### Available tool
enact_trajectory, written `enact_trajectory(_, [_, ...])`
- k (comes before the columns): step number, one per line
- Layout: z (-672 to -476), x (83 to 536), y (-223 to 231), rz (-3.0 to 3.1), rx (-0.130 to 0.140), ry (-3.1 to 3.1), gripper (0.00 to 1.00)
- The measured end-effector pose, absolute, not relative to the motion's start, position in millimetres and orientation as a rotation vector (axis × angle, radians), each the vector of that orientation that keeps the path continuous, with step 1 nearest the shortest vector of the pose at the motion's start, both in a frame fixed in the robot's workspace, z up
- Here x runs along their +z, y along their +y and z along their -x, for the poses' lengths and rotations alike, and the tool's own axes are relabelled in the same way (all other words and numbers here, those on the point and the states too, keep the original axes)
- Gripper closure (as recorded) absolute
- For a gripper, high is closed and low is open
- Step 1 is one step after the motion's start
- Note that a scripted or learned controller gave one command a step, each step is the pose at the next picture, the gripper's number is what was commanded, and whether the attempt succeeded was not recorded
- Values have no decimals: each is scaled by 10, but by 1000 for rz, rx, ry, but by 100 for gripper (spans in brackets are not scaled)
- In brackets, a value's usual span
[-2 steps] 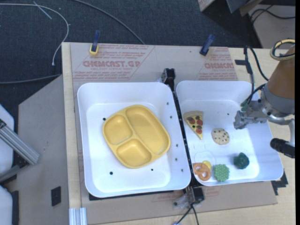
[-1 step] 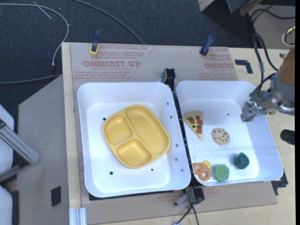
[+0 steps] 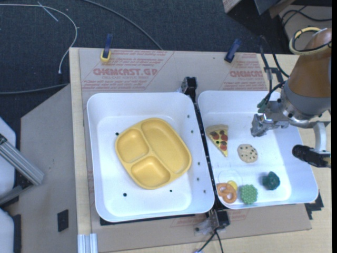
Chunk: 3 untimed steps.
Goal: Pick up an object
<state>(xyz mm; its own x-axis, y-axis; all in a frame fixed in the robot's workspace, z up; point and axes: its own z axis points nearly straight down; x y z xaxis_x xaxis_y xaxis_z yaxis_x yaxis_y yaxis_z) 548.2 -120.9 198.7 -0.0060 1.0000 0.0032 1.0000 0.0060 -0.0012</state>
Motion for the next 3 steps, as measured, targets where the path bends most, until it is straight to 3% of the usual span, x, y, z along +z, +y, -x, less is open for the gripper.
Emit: enact_trajectory(3, [-5661, 2076, 447, 2213, -4, -2228, 100])
